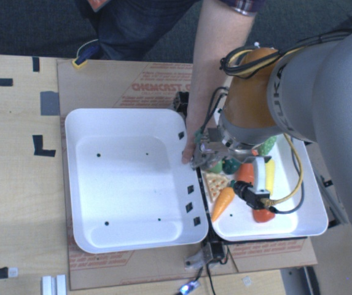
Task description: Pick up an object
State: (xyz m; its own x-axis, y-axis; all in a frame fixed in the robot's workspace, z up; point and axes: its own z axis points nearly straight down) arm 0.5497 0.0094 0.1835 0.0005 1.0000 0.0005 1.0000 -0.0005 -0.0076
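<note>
A: Which step is the arm (298,91) working through?

B: I'd judge it is reaching down into the right bin (308,217) to pick something; nothing is being lifted yet. The gripper (215,158) is hanging low at the bin's left edge, close to the wall shared with the left bin (126,177).

A: Is it clenched on anything?

B: I cannot tell; the wrist and cables are covering it. A person's forearm (215,60) is also reaching in just beside it.

A: And the objects?

B: An orange carrot (222,203) is lying just below the gripper, a waffle-patterned piece (215,180) right beside it, and a yellow piece (269,172) to its right.

A: Next?

B: Probably centring over one item, likely the carrot, then closing and lifting.
</note>
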